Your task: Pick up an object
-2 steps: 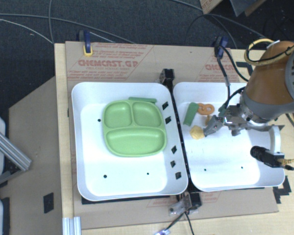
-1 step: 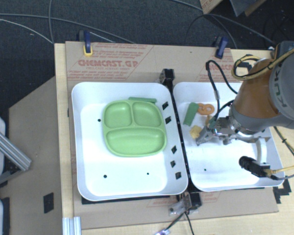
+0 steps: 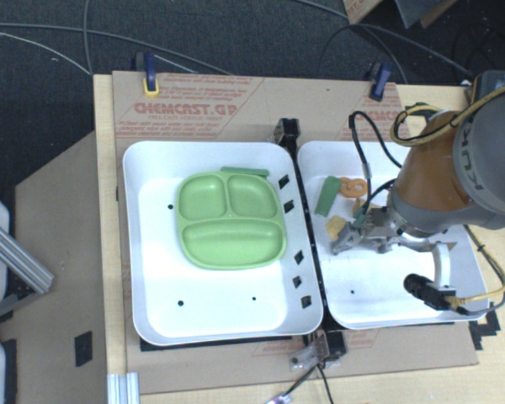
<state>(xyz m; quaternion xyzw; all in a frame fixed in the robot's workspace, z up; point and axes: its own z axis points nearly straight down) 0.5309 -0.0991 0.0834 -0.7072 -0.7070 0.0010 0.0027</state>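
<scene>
At the lower edge of the frame the pale brown counter [image 3: 236, 356] carries two shallow white plastic bins with rounded corners, set side by side and touching along a seam lined with small black clips.

In the right bin [image 3: 387, 316], right of centre in the frame, the claw [image 3: 347, 239] hangs low over the bin's left half, its bare metal tip slanting toward the lower left. I cannot tell whether it is spread or pressed together, since the wrist covers much of it. Nothing can be seen gripped in it.

Just above the tip lies a small yellowish piece [image 3: 337, 224], blunt and irregular; it may be touching the claw, though the view is too coarse to be sure. Just beyond that lies a green block [image 3: 328, 196], a flat, smooth, matte rectangle. Its long axis runs nearly up and down the frame, with the top leaning slightly right. Beside its upper right end is a small orange piece [image 3: 352, 188], rounded and glossy.

The grey arm [image 3: 488, 167], with its orange band, fills the right side of that bin.

The left bin [image 3: 151, 293] holds a light green divided plate [image 3: 231, 221] of smooth plastic, with two small compartments above one wide one. A darker green flat edge [image 3: 246, 172] shows at its upper rim.

Farther up, two blue clamps [image 3: 151, 76] grip the counter's far edge, and beyond it thin cables cross dark carpet [image 3: 236, 23].
</scene>
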